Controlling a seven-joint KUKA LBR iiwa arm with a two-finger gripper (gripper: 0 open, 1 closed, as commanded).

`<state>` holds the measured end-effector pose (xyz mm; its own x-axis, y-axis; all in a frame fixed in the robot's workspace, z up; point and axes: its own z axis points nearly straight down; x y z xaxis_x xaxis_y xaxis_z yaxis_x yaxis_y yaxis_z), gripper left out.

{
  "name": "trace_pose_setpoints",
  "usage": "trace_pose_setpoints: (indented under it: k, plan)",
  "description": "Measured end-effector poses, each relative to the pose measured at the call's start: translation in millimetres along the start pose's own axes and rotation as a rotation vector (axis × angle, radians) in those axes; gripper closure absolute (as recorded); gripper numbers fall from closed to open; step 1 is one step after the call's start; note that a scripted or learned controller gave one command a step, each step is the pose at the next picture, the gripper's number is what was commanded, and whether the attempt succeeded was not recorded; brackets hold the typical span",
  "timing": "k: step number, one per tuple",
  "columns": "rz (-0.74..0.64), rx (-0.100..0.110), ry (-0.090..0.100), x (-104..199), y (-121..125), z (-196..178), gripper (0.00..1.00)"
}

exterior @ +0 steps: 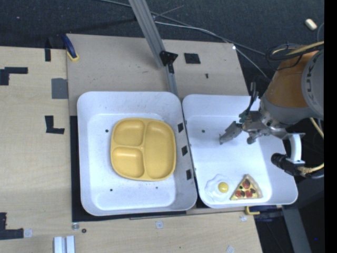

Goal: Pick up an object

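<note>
Over in the left bin (pixel 89 141) a yellow plate (pixel 142 148) lies flat, too broad to pinch. At the right bin's near edge sit an egg (pixel 218 187) and pizza slice (pixel 247 188); my gripper (pixel 239 133) hovers above them, spread, holding nothing.

Down on the bench (pixel 131 57) sit two white bins side by side. The left bin (pixel 89 141) carries a yellow divided plate (pixel 142 148), three compartments, lying flat at centre-left of the frame. Over in the right bin (pixel 210 115), the arm (pixel 295 88) leans in from the right edge, and the tool (pixel 239 132) hangs over the bin's upper middle with its fingers spread apart, nothing between them. Lower right: a toy fried egg (pixel 218 187) just beside a toy pizza slice (pixel 247 188), both near the bin's bottom rim.
</note>
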<state>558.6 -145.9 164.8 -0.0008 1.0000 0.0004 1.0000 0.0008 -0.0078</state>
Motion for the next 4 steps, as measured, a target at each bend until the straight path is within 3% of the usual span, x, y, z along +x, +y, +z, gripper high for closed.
trace_pose_setpoints:
  k: [2,3,4]
  plan:
    - [0.0,-0.008,-0.003,-6.8,2.4,79.5,0.0]
    - [-0.001,-0.014,-0.004,-6.5,4.1,66.5,1.0]
    - [0.0,-0.01,-0.001,-10.2,5.9,23.6,1.0]
